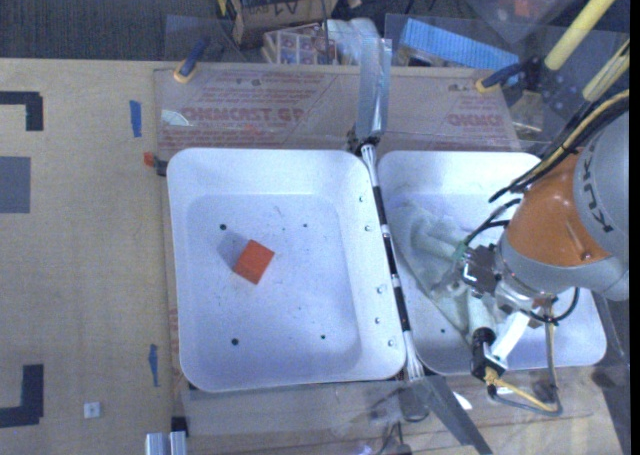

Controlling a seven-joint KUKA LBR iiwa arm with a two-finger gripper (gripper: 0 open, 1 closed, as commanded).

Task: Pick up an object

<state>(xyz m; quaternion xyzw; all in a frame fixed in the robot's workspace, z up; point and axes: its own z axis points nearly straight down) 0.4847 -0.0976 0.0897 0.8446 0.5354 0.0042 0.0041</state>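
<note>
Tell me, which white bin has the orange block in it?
The left bin. The orange block lies on its floor, left of middle. The right bin is the one the arm hangs over.

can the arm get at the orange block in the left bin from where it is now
Probably yes. The orange block lies alone on the left bin floor with nothing over it, while the gripper is over the right bin, across the divider.

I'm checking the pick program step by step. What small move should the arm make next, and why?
Probably a sideways move toward the left bin. The one thing to pick that I can make out, the orange block, lies there on the bin floor, apart from the walls, while the arm hangs over the right bin. It should cross the divider before coming down.
</note>
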